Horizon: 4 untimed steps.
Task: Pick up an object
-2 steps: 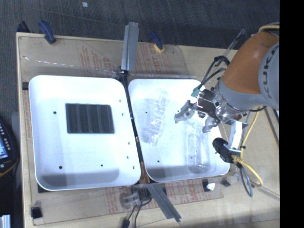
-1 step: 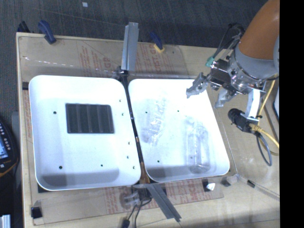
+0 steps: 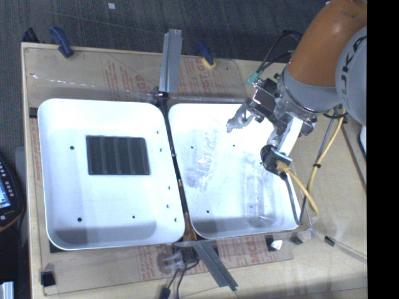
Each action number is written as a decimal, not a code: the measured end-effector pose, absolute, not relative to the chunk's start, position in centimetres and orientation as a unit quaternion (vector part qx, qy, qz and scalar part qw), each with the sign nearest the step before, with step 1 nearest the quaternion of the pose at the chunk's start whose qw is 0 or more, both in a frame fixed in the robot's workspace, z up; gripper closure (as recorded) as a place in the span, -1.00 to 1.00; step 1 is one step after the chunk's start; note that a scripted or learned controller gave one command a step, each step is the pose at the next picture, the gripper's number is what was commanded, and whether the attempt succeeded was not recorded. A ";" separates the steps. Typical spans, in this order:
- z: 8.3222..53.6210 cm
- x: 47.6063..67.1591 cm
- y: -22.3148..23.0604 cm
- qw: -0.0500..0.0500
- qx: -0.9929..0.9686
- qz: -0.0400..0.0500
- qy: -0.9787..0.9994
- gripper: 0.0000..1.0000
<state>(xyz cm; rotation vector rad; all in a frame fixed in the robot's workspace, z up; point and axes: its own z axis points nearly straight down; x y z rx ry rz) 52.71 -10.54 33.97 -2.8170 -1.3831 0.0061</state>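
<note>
1. Plywood bench (image 3: pixel 93 67) is carrying two white bins side by side.
2. Left bin (image 3: pixel 62 217) is holding a dark ribbed panel (image 3: pixel 118 155) at its centre.
3. Right bin (image 3: pixel 212 226) is holding what looks like a crumpled clear wrapper (image 3: pixel 202 157) at nine o'clock and a clear bottle (image 3: pixel 260 195) at five o'clock.
4. Gripper (image 3: pixel 254 136) is hovering at one o'clock, fingers spread, grasping nothing.
5. Descending squarely across the bottle's width should be giving the firmest hold.

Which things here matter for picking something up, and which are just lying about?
For the job:
- gripper, above the right bin
- clear plastic bottle
- crumpled clear wrapper

Just lying about:
- dark ridged tray in the left bin
- blue clamps on the board's far edge
</note>
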 end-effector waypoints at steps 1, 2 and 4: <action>22.2 51.5 -5.8 0.002 -0.950 0.003 -0.312 -1.00; 9.8 50.2 -10.6 0.003 -0.902 0.002 -0.431 -1.00; 18.3 52.6 -12.2 0.001 -0.809 0.001 -0.588 -1.00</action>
